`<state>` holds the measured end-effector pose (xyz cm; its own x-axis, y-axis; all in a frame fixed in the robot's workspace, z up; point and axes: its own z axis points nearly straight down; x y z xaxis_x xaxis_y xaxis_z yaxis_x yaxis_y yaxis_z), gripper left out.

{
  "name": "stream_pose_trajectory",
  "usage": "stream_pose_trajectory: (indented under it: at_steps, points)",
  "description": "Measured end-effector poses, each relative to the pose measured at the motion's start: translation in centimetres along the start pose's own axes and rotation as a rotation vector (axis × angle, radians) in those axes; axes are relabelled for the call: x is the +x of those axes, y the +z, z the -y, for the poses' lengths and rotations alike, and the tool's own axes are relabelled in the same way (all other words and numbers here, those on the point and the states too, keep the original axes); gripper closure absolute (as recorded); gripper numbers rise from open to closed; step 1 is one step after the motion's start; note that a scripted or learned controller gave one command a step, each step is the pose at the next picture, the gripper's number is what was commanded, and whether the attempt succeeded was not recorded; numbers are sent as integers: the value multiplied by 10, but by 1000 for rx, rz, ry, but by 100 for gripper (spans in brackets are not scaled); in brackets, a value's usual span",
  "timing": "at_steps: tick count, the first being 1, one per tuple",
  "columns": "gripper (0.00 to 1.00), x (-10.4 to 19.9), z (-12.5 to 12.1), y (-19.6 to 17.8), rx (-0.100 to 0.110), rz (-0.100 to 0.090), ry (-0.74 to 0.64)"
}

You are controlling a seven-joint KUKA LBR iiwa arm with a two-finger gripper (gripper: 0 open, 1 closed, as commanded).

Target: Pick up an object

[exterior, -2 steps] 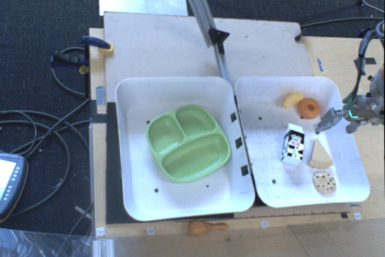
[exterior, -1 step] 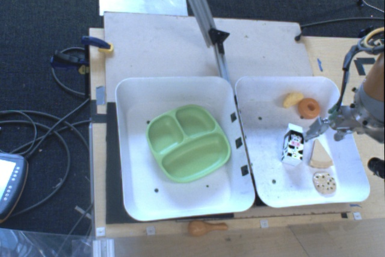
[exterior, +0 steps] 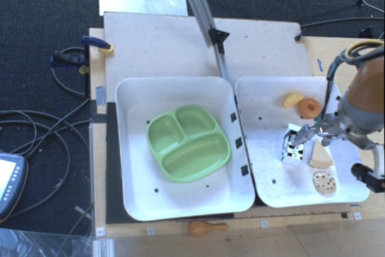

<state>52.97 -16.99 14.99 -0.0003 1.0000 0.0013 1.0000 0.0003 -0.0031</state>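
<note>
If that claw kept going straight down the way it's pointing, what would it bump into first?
Probably the white bin floor, just left of the pale wedge. The gripper points down into the right bin; a top-down view makes its height hard to judge.

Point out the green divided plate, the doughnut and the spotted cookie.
green divided plate (exterior: 189,143), camera view: on the ridge between its compartments, in the left bin.
doughnut (exterior: 309,108), camera view: on its brown ring, right bin.
spotted cookie (exterior: 325,183), camera view: on its flat top face, right bin.
</note>
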Motion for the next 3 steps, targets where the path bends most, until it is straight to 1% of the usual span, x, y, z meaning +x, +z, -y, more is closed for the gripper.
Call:
stream_pose_trajectory:
  at_steps: [1, 2, 3]
  points:
    - [0, 0, -5, 33, -16, 3, -3]
    - [100, -1, -5, 23, -18, 3, 0]
    - [100, -3, -16, -27, -10, 4, -7]
